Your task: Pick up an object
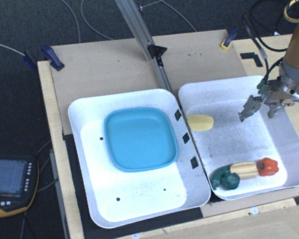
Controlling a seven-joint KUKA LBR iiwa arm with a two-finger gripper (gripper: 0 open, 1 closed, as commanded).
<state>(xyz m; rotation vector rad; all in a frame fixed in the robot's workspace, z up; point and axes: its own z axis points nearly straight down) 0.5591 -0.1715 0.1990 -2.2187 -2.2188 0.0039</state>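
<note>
A: Nearest us, along the front wall of the right bin (293, 140), what lies there?

B: Three things in a row: a dark green piece (225, 179), a tan block (244, 170) touching it, and a red tomato-like toy (267, 166) at the block's other end.

A: Anything else in that bin?

B: A pale yellow piece (200, 122) by its left wall, well apart from the row.

A: And the gripper (260, 107)?

B: It hangs over the bin's upper right part, the fingers (248, 109) spread wide with nothing between them, apart from every object.

A: The left bin (88, 152)?

B: It carries a blue square plate (141, 138), lying flat toward its back.

A: Around them?

B: The tan surface (109, 66) with blue clamps at its far corners, and a handheld control pad (6, 183) on the dark floor to the left.
</note>
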